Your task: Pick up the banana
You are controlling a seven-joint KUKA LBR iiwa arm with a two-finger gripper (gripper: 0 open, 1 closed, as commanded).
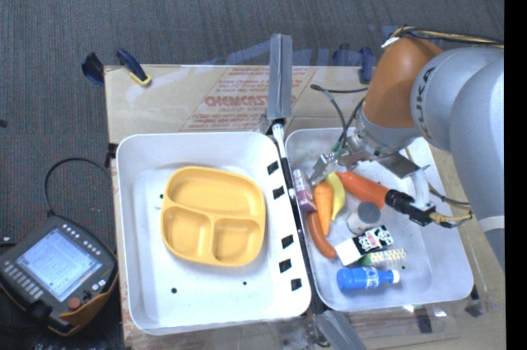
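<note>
While the hand (328,165), its opening hard to tell, hovers just above the banana (337,185) in the right bin (445,274), beside the carrot (323,204), the reach step seems underway; next it must descend and close.

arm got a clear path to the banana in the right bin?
Probably yes. The hand is already right above the banana, whose top is exposed; carrots crowd it on both sides, so a clean grasp is less certain.

Yellow banana (337,190), orange carrots (323,208), blue bottle (366,278), yellow tray (214,216), white bins (132,175).
</note>
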